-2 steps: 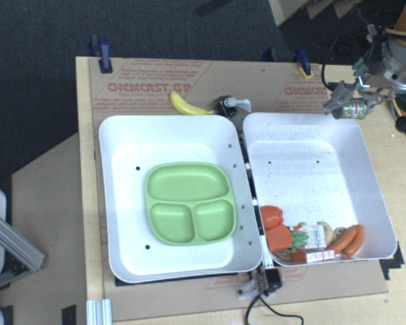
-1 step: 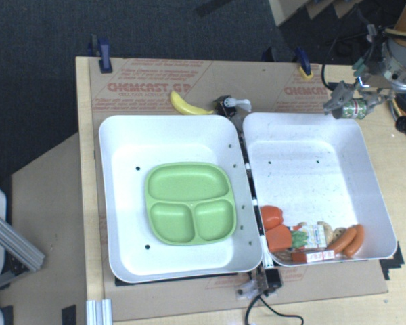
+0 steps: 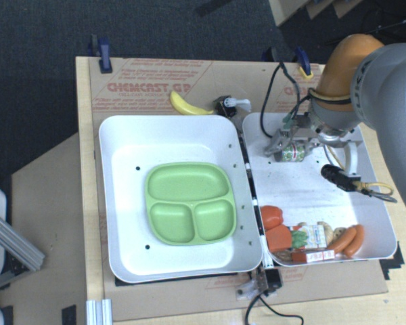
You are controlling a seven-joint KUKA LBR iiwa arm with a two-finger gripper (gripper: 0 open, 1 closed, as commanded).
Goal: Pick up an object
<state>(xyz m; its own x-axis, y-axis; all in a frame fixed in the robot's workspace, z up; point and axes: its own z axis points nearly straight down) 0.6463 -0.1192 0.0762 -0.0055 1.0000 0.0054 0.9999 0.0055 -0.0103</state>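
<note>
Your gripper sits at the back of the right bin, right at a small can — you cannot tell whether it has hold of it. A green plate lies in the left bin; toy food crowds the right bin's front.

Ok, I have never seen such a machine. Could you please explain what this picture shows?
One fixed camera above the bench looks down at a slant. The grey arm with the orange band, reaching in from the right, is a robot; its hand is the part that grasps. Two white bins stand on the bench. The left bin holds a green divided plate. The right bin holds small food-like items at its near end. A banana lies on the bench behind the left bin. The hand is low over a small can in the right bin; whether it holds the can, I cannot tell.
</note>
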